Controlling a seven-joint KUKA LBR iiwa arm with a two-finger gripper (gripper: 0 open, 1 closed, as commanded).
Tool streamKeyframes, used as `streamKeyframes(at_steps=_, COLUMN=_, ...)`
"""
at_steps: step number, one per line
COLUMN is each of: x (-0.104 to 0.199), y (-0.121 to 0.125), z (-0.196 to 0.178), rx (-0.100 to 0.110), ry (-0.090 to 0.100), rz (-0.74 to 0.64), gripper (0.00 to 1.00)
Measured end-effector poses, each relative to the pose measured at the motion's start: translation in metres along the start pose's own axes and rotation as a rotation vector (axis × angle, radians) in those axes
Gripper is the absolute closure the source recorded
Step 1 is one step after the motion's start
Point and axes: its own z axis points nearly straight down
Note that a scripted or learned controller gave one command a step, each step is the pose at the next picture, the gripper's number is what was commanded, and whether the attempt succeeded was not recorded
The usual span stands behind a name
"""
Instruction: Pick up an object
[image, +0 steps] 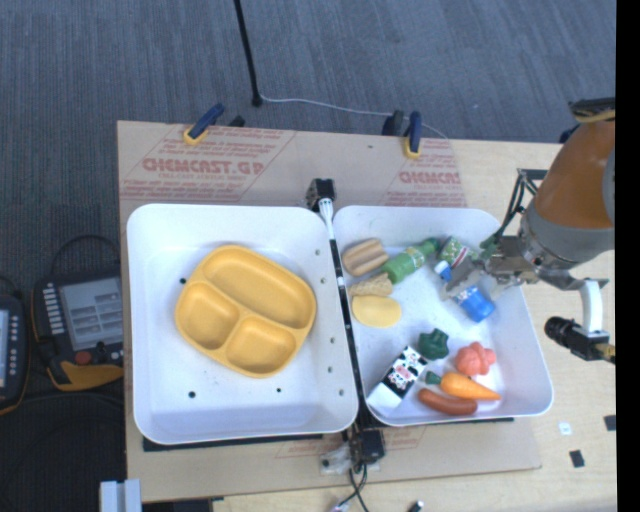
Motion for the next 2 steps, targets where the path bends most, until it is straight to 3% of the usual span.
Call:
streamKeyframes(at_steps=1, x=-0.005, y=0.009, z=0.062, rx=-0.001, ry=0.000, rz=0.000, gripper=0.00)
streamKeyframes(at_steps=2, x=-0.003, y=0.025, z=0.089, rx=-0.001, ry=-0.002, rz=0.000, gripper=0.00)
